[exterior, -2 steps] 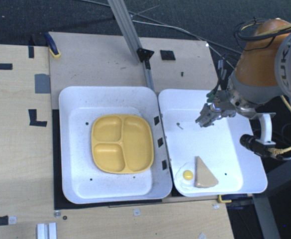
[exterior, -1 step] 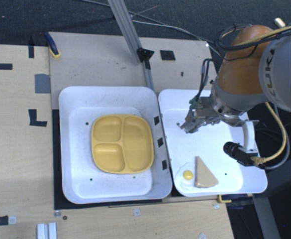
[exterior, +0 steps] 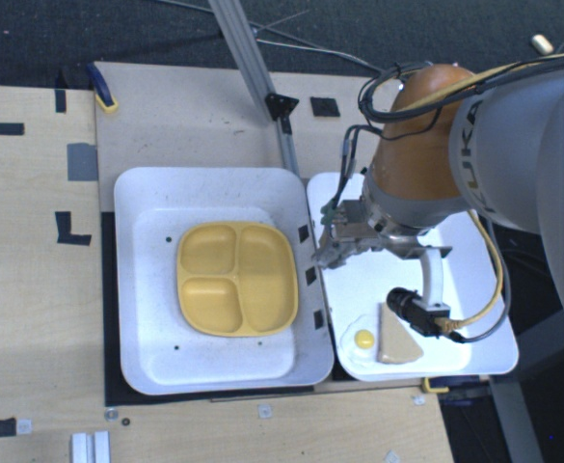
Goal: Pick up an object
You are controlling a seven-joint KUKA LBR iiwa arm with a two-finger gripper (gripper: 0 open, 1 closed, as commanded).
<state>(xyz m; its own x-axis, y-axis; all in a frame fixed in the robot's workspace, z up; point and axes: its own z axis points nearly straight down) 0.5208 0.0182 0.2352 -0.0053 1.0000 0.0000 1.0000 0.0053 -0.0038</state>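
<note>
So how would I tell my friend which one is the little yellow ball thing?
Look at the right white bin, the one the grey and orange arm hangs over. Near its front left corner sits a small round yellow object, just left of a tan wedge-shaped piece. It is round and bright yellow; the wedge is bigger, pointed and pale.

A: How much of the right bin [exterior: 484, 355] is covered?

B: The arm [exterior: 455, 152] hides its far half and most of the middle.

A: And the gripper [exterior: 332, 244]?

B: Too dark and cluttered to read its fingers; it sits over the gap between the bins.

A: The tan wedge [exterior: 395, 340]?

B: Its upper corner is behind a black fitting [exterior: 415, 313]. The arm itself runs off the right edge.
</note>
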